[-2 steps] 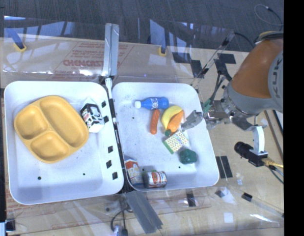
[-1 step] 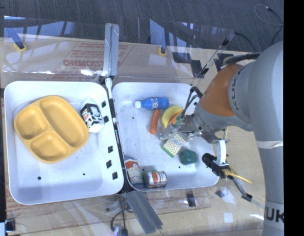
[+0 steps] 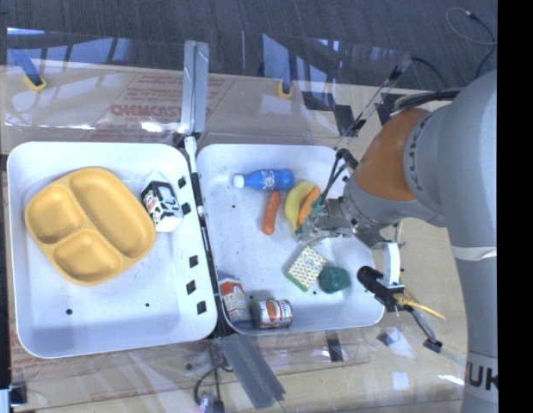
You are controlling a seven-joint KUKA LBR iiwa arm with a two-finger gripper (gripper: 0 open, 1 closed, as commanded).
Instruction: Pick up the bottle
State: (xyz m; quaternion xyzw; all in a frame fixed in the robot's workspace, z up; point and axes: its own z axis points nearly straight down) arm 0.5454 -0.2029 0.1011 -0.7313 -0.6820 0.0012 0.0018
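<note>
We see the bottle [image 3: 264, 180] lying at twelve o'clock in the right bin [image 3: 249, 269], a carrot [image 3: 270, 212] just below. At its four o'clock our tool [image 3: 316, 229] hovers by the banana [image 3: 295, 200]; grip state we cannot tell. Approach step: we must shift toward ten o'clock.

The two bins [image 3: 102, 334] look like smooth white plastic with a faint sheen. In the left one, the yellow tray [image 3: 88, 223] looks like matt moulded plastic; the small carton [image 3: 163, 203] touching its right edge looks like printed card. In the right bin, the bottle [image 3: 266, 180] is glossy blue plastic with a white cap. Near that bin's front wall, the can [image 3: 271, 313] shows shiny metal. The arm [image 3: 455, 162] has a smooth matt grey shell with a glossy orange band.
</note>
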